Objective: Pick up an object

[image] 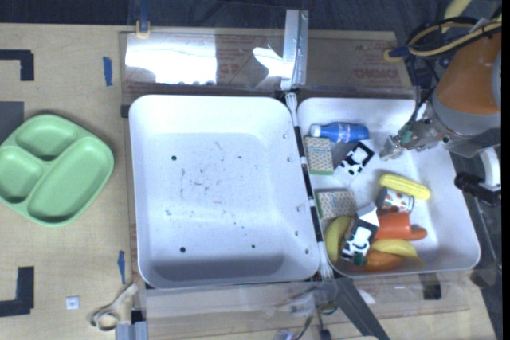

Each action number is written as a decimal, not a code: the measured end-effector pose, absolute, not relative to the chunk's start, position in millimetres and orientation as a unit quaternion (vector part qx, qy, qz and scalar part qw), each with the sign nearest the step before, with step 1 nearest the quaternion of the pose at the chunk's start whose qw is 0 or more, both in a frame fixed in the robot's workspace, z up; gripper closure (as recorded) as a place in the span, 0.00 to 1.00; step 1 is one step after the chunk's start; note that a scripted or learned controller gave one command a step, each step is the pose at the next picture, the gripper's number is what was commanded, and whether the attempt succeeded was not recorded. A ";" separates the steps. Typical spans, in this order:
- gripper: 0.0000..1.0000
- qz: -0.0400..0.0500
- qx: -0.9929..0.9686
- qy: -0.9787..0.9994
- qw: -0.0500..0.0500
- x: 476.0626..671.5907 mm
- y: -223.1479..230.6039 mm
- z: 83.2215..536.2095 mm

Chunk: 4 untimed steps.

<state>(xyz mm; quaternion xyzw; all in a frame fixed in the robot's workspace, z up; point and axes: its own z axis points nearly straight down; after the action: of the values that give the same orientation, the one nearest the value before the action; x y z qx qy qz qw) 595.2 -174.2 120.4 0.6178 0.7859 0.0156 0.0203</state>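
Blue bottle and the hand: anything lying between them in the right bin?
In the camera view, the stretch between the blue bottle and the hand is bare white bin floor; the black-and-white toy sits just below that line.

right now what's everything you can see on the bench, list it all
left bin: 1, white, middle of the bench
right bin: 1, white, beside the left bin
bottle: 1, blue with a white cap, lying at the far end of the right bin
sponges: 2, greenish, along the right bin's left wall
corn: 1, yellow, middle of the right bin
carrot: 1, orange, near end of the right bin
bananas: 2, yellow, near end of the right bin
divided plate: 1, green, on the bench left of the bins
arm: 1, grey and orange, over the right bin's far right corner
gripper: 1, above the right bin
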 end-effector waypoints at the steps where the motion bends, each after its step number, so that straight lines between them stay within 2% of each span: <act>1: 0.00 0.015 0.618 0.786 0.020 595.0 -174.7 120.4; 2: 0.00 0.001 0.486 0.874 0.003 549.6 -190.3 194.0; 3: 0.00 0.004 0.420 0.908 0.013 553.8 -197.5 118.2; 4: 0.00 0.001 0.446 0.895 0.004 572.2 -219.3 87.1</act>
<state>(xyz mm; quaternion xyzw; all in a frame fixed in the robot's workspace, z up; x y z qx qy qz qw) 572.2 -219.3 87.1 0.4457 0.8952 0.0015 0.0045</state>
